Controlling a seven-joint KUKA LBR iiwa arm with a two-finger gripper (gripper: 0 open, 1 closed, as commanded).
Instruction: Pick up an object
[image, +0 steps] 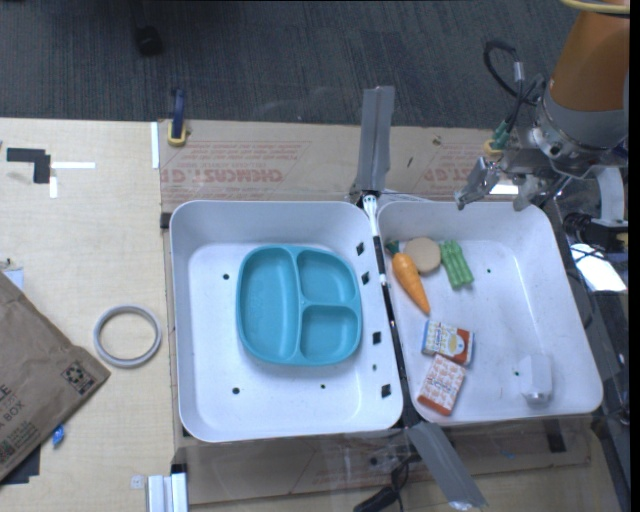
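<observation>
Bins (200, 400) smooth white plastic, slight gloss. Teal tray (298, 304) glossy plastic. Carrot (410, 282) shiny plastic-looking. Two small cartons (446, 343) printed card. Table (70, 250) matt pale wood; brown cardboard (270, 160) behind bins, matt. Tape ring (127, 334) dull grey.

Two bins (185, 300), one blue tray (298, 304), one carrot (410, 282), two cartons (447, 343), one tape ring (127, 334).

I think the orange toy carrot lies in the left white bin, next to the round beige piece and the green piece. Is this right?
Not quite. The orange toy carrot lies in the right white bin, not the left one. The camera view shows it there, next to the round beige piece and the green piece, as you said. The left white bin holds a light blue divided plastic tray.
</observation>
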